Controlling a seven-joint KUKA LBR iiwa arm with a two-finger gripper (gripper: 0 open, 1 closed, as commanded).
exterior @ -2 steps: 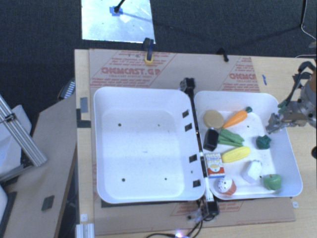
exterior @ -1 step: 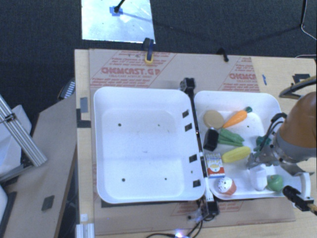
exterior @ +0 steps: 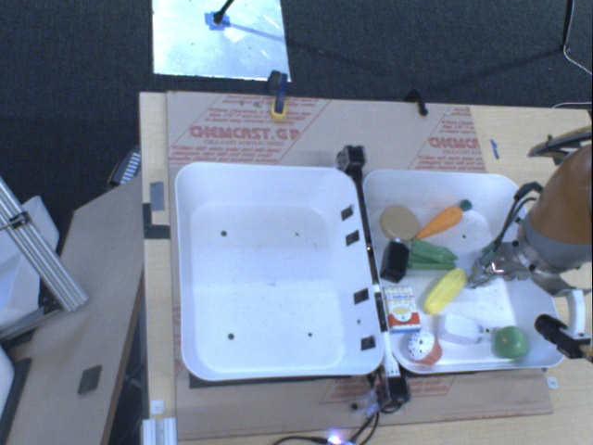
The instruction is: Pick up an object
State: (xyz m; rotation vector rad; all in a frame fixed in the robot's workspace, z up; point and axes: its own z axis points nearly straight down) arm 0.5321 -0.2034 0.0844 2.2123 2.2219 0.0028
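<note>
Nearest to the camera, a red and white ball [exterior: 422, 348] and a green apple [exterior: 510, 341] are lying at the front of the right bin [exterior: 496, 188]. Above them the gripper [exterior: 484, 273] is being held just beside the yellow corn [exterior: 444, 290]; how far the fingers are opened cannot be told, and nothing is seen between them. An orange carrot [exterior: 439, 222] is lying further back

"CHEMCAST GP" on brown board [exterior: 243, 130]
</note>
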